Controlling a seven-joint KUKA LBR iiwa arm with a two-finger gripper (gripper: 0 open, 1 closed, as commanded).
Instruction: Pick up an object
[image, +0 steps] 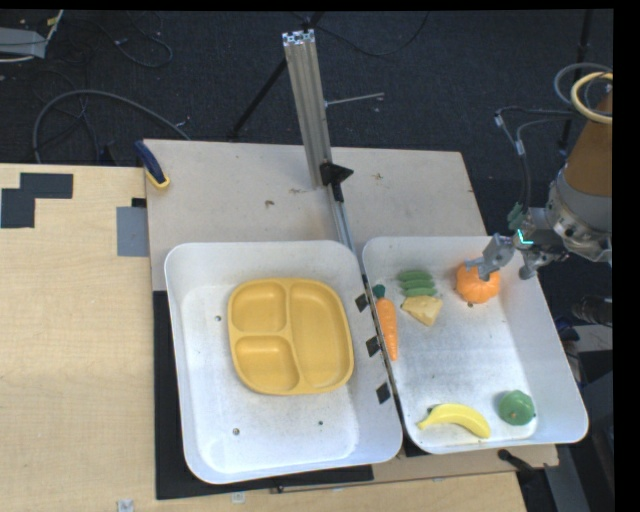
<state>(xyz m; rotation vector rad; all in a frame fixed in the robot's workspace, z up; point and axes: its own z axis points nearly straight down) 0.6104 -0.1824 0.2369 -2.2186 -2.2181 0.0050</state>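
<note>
Dark carpet strewn with cables lies behind a pale bench, and on it two shallow white bins sit side by side so the arm can reach both from the right.

From the overhead camera, the left bin (200, 420) holds a yellow divided plate (291, 334) lying flat near its middle, apart from every other item. The right bin (545, 350) holds the loose pieces, scattered rather than stacked, which leaves room around each for fingers to come down: a carrot (387, 327) along the left wall, a green pod (415, 279) with a pale yellow wedge (422, 309) just beside it, a banana (455, 420) and a green round fruit (516, 407) at the near end.

An orange (477, 284) sits toward the far right of that bin, and it looks like the likeliest target. The gripper (510, 258) hangs at the bin's far right edge, tilted in from the right, with one finger (492, 256) reaching down to the orange's top. Whether that finger touches it or just overlaps it is unclear (the slant of the view hides the gap). The other finger stands off to the right with nothing between, so the tool reads as spread and not holding anything. Nothing is lifted yet.
</note>
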